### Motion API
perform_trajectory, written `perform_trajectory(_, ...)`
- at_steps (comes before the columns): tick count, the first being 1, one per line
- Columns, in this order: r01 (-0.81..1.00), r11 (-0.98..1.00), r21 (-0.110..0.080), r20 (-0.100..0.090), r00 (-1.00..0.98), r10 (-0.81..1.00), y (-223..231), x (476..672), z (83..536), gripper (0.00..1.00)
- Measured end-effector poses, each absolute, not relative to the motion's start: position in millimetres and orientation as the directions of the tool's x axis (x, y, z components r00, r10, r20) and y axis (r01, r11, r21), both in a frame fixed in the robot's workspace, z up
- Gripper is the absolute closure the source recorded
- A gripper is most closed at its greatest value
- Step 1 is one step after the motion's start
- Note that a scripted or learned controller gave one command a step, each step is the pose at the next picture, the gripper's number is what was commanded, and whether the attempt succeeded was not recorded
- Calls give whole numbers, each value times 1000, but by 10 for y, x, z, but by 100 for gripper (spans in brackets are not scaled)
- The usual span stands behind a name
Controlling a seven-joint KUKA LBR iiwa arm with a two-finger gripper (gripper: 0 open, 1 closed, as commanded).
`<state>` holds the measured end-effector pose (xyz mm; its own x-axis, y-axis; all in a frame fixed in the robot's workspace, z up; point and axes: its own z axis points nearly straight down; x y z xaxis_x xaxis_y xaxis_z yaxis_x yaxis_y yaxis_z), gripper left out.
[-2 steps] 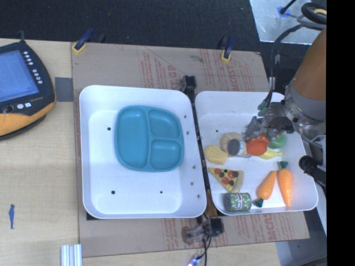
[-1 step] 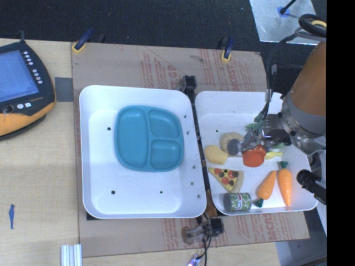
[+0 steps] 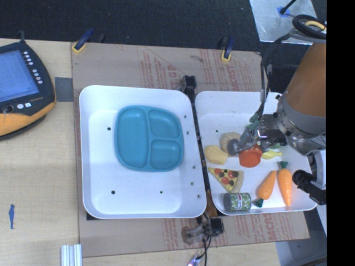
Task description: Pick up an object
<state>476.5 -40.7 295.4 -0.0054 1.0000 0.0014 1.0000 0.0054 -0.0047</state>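
Note:
The right bin (image 3: 222,107) holds several toy foods: a yellow piece (image 3: 215,154), a tan piece (image 3: 227,141), a red tomato-like piece (image 3: 250,157), a pizza slice (image 3: 226,177), a green can (image 3: 238,201) lying on its side, and two carrots (image 3: 267,185) (image 3: 285,185). My gripper (image 3: 242,143) is low in this bin, between the tan piece and the red piece, right beside both. Nothing is visibly lifted from the bin floor.
The left bin (image 3: 97,148) holds a blue divided plate (image 3: 149,138). A teach pendant (image 3: 22,87) lies at the far left of the bench. Clamps (image 3: 226,49) (image 3: 82,41) hold the cardboard mat at the back edge.

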Motion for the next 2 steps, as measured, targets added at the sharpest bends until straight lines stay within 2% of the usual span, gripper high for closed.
perform_trajectory(1,1000,3,-3,-1,-3,1000,-615,5075,2890,100)
perform_trajectory(2,1000,4,-4,0,-4,1000,-639,4924,2892,100)
